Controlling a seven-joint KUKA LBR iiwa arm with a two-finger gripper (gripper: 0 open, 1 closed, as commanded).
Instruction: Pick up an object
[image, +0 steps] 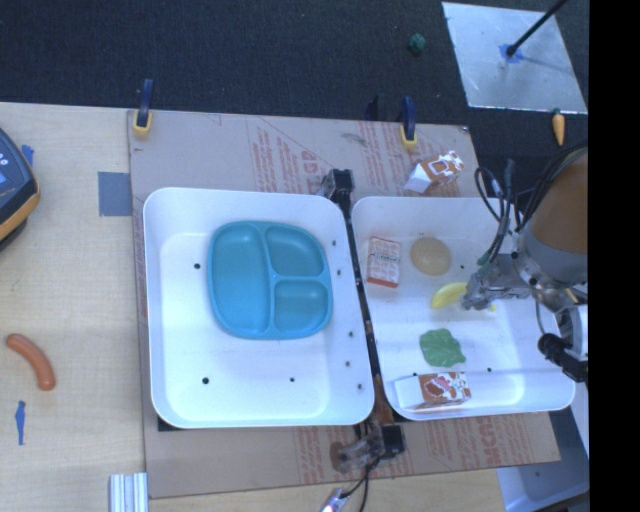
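Observation:
In the right bin (520, 395) lie a yellow banana-shaped piece (447, 294), a round beige cookie (431, 255), a small red-and-white carton (384, 262), a green leafy piece (441, 348) and a second red-and-white carton (443, 388) against the near rim. My gripper (482, 296) hangs low over the right half of that bin, right beside the banana piece's right end. Whether it touches the piece is unclear from this angle.
The left bin (180, 380) holds a blue divided plate (270, 279). Another small carton (434, 172) lies on the cardboard behind the right bin. A sausage toy (31, 360) rests on the bench at far left. Cables hang near the arm's wrist (500, 195).

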